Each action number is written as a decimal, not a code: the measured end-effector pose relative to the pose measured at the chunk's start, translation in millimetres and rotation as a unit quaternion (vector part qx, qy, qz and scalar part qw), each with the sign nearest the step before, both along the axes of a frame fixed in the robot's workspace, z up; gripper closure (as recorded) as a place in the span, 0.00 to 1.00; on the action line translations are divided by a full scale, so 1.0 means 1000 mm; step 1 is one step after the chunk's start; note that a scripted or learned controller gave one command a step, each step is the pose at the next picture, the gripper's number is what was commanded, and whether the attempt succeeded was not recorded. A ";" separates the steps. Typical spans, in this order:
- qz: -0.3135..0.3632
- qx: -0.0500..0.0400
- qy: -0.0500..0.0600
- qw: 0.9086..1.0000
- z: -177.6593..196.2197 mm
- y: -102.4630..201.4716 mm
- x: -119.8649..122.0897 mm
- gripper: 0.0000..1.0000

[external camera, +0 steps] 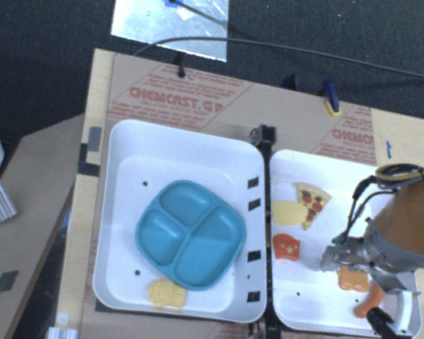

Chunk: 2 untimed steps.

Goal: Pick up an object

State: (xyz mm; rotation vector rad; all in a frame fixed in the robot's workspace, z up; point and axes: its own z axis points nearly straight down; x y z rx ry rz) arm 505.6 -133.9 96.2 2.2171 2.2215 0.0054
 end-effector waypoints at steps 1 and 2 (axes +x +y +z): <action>0.002 -0.001 -0.001 1.000 0.052 0.008 0.008 1.00; 0.002 -0.001 -0.001 1.000 0.109 0.016 0.004 1.00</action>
